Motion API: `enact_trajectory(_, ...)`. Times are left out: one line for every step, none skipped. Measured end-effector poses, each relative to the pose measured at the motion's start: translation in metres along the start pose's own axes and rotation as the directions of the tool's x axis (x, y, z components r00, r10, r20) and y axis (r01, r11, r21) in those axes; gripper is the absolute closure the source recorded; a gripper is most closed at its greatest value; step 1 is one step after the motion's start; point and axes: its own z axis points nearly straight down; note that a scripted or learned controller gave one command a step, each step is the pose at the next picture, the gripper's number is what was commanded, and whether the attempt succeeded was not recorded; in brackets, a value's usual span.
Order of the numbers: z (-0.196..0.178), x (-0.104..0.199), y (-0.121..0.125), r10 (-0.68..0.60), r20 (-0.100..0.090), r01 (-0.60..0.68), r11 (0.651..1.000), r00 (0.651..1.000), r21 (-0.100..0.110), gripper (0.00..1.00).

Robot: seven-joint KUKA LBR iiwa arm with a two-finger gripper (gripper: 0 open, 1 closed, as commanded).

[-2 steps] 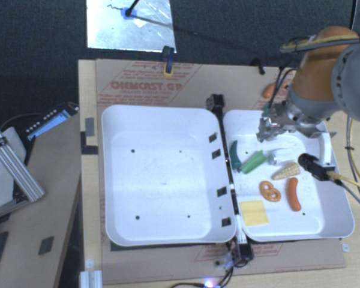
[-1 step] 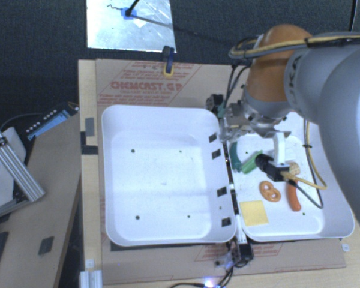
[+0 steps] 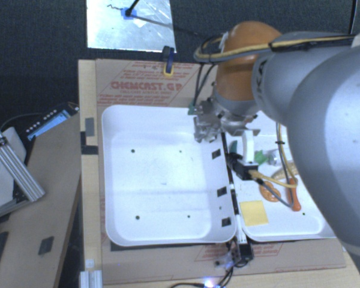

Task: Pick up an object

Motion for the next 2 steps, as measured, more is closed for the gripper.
enact_trajectory(-0.027, 0.062, 0.002, 0.000, -0.001, 0.000, 1.000, 1.000, -0.002, 1.00)
enact_trajectory(0.002, 0.124, 0.010, 0.002, 0.001, -0.002, 1.000, 1.000, 0.002, 1.00)
